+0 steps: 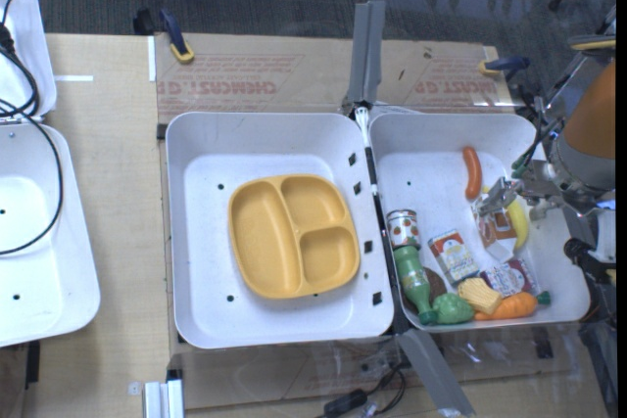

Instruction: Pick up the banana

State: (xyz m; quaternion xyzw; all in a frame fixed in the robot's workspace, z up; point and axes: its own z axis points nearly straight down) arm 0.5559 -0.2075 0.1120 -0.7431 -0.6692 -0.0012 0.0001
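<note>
Yellow banana (520, 223) – just right of the claw (496, 200).

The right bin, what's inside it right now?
The right bin holds a hot dog, can, green bottle, carton, carrot and banana. The gripper covers part of the banana.

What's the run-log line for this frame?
task: pick banana | gripper: over right bin, at banana | grasp: unconfirmed | left bin: yellow tray
</note>
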